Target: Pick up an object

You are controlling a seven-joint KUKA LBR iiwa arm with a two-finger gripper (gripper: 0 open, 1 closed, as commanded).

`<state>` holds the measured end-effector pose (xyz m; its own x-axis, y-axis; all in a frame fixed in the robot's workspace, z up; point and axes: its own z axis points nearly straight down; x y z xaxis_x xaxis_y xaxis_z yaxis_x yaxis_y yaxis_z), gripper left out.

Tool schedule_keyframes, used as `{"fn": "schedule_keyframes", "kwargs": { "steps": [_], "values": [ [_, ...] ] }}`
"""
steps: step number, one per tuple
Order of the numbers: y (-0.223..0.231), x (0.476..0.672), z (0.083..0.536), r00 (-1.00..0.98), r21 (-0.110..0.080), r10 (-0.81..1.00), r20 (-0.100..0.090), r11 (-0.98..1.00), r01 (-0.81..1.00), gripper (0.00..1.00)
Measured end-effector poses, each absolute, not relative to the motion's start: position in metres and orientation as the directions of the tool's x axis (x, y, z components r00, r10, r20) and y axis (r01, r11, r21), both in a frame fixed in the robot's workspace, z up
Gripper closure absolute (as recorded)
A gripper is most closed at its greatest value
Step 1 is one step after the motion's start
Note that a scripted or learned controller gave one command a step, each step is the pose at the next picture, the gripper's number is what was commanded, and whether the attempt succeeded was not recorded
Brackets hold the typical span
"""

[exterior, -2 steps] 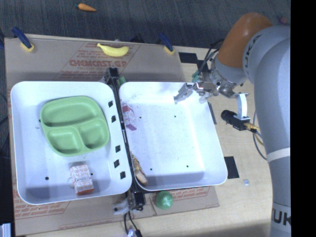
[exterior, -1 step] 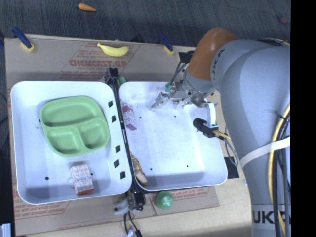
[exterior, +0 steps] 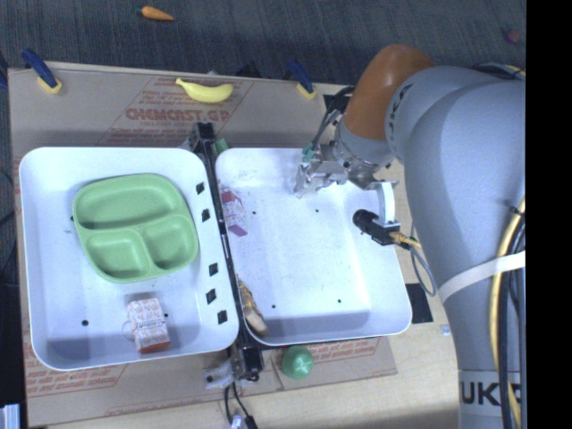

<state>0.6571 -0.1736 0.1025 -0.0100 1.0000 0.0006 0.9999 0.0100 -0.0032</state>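
Nearest to me a green ball lies outside the bins on the cardboard, so it is no target. From the right I bring the gripper over the far part of the right bin; I see nothing between its fingers, and their state I cannot tell. Candidates: a small red-white packet at this bin's left wall, and a snack box near the green divided plate in the left bin.

Dark grey carpet floor behind the table, which is light wood under a cardboard sheet held by blue clamps. Lighting's pretty even.
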Motion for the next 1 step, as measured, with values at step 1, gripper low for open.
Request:
{"fn": "schedule_keyframes", "kwargs": {
  "steps": [1],
  "values": [
    [-0.1316,0.6437,0.2043,-0.006,0.003,1.000,0.001,0.006,1.000,1.00]
  ]
}}
